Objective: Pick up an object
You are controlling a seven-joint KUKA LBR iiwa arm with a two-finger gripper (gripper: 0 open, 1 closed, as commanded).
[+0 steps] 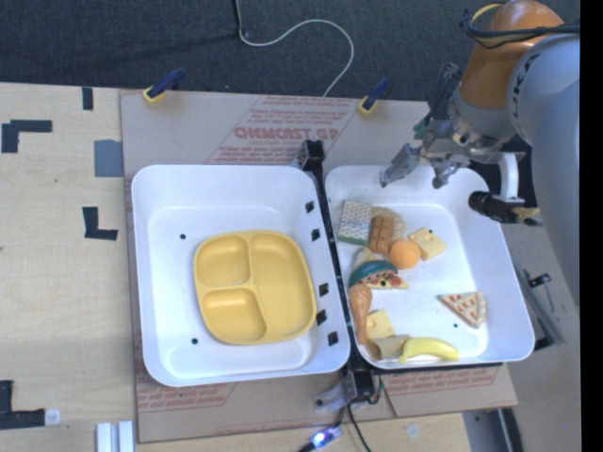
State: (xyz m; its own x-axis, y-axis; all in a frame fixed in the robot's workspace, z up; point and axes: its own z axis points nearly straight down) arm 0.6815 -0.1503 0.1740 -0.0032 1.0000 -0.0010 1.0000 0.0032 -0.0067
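Two white bins: left bin with one yellow divided plate; right bin with roughly nine toy foods, among them one round orange near centre. Jaws spread, bare, above far rim.

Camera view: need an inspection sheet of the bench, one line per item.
Surface: cardboard sheet under two white bins, clamped at the far edge.
Job's things: toy food piled in the right bin: orange, banana, waffle wedge.
Clutter: yellow divided plate in the left bin.
Hand: hand open, above the right bin's far edge, holding nothing.
Cables: white cable on the dark floor.
Surroundings: black tape marks on the bench.
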